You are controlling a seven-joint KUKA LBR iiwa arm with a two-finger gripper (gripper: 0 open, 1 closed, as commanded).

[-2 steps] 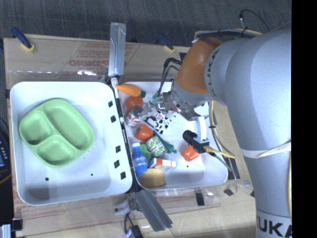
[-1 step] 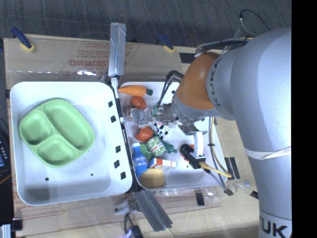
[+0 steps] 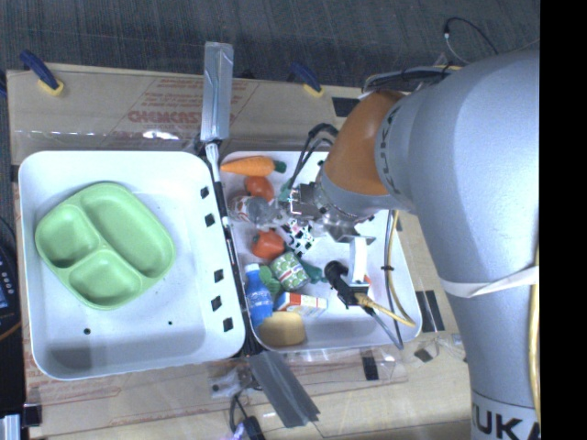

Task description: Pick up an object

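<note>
The arm [image 3: 477,181] is showing smooth grey casing. An orange band [image 3: 359,149] is ringing it, black cables [image 3: 316,140] trailing nearby.

The right bin [image 3: 404,324] is crowded: a carrot [image 3: 248,165] lies along its far wall, a blue bottle [image 3: 258,294] and a tan lump [image 3: 283,329] are pressed into the near left corner, and red [image 3: 269,244], green [image 3: 287,270] and black-and-white [image 3: 300,237] items are packed between, with little bare floor left among them. Its right half is overhung by the arm [image 3: 431,163] and crossed by cables [image 3: 390,314]. Open room is offered by the left bin [image 3: 55,356], where only a green divided tray [image 3: 103,243] is set, with bare floor left along its near side.
</note>
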